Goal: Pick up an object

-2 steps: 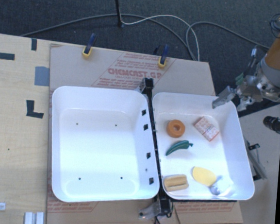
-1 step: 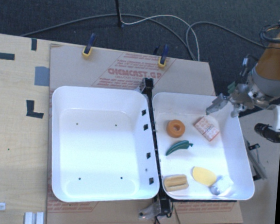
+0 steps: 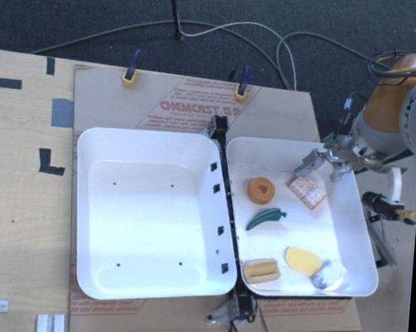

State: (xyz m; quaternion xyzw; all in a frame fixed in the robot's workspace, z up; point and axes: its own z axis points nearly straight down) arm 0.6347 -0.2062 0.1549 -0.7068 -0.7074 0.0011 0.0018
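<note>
The right bin holds several small objects. An orange ring lies near its middle, with a green pepper-shaped piece just below it. A tan bread-like block, a flat yellow piece and a small grey-white lump lie along the front wall. A pale pink-and-white packet sits in the far right part. My gripper hangs just above and behind that packet, open, with its fingers spread and nothing between them.
The left bin stands beside the right one, with a black clip strip along their shared wall. Cables run over the dark floor behind the bench. Two clamps hold the cardboard sheet at the back.
</note>
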